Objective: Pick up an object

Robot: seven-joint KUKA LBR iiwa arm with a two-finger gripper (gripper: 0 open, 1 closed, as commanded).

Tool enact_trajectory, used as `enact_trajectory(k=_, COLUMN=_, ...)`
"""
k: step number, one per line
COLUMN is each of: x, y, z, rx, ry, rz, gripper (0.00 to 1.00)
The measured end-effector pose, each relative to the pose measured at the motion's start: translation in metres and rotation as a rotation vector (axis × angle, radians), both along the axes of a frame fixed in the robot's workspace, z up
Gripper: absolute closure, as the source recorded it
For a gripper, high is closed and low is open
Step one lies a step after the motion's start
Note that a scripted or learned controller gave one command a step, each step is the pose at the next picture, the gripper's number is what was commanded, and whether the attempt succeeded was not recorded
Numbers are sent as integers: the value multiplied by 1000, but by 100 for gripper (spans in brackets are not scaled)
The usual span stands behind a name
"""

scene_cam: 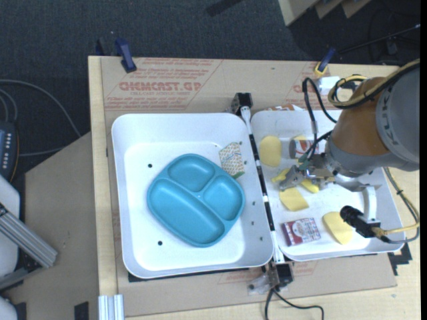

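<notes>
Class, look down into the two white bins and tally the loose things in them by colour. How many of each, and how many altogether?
Yellow: 4
Blue: 1, the divided plate
Red and white: 1, the packet
Pale patterned: 1, the wrapper
Total: 7 that can be seen; the arm hides part of the right bin.

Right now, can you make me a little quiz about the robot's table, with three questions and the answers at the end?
1. True or false: the blue plate lies in the left bin.
2. Which lies nearest the front edge of the right bin: A) the red packet, B) the patterned packet, C) the blue clamp?
3. Fill in: the gripper is over the ____ bin.

Key:
1. True. The plate, with three sections, takes up the middle of that bin.
2. A. The red packet lies by the front edge, beside a yellow block.
3. Right. The arm reaches in from the right, among the yellow pieces.
</notes>
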State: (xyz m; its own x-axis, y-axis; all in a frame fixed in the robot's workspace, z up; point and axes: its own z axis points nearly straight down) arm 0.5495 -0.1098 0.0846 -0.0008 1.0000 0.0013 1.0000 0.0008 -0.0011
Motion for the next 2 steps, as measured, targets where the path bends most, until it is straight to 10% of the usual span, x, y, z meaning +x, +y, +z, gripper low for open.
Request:
enact_trajectory(k=1, x=76, y=2, z=0, rx=-2, ry=-3, rz=0, gripper=0)
enact_trajectory(k=2, x=76, y=2, z=11, rx=-4, ry=-4, rz=2, gripper=100)
